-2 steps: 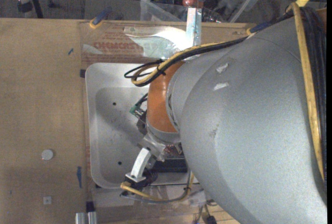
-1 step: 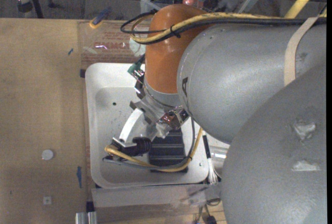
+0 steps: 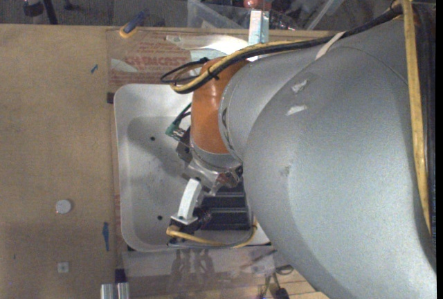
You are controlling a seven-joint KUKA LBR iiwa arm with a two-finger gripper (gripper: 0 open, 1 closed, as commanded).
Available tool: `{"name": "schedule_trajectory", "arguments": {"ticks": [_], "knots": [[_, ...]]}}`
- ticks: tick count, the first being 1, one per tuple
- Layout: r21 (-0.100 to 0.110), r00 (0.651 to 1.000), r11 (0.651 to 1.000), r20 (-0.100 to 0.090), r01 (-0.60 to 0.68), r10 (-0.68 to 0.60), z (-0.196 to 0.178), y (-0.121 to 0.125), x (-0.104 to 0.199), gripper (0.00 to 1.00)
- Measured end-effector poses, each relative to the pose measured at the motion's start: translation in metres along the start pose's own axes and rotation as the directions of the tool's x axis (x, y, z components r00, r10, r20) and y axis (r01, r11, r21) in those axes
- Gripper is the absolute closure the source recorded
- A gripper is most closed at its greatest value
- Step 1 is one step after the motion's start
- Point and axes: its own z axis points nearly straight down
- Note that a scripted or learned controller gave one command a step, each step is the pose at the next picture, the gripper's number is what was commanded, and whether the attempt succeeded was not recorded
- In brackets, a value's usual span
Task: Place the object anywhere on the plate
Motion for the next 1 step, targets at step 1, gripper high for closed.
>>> {"name": "schedule_trajectory", "arguments": {"ticks": [1], "knots": [[-0.002, 0.991, 0.991, -0.002, -0.131, 0.131, -0.066, 0.0316, 0.0533, 1.0]]}}
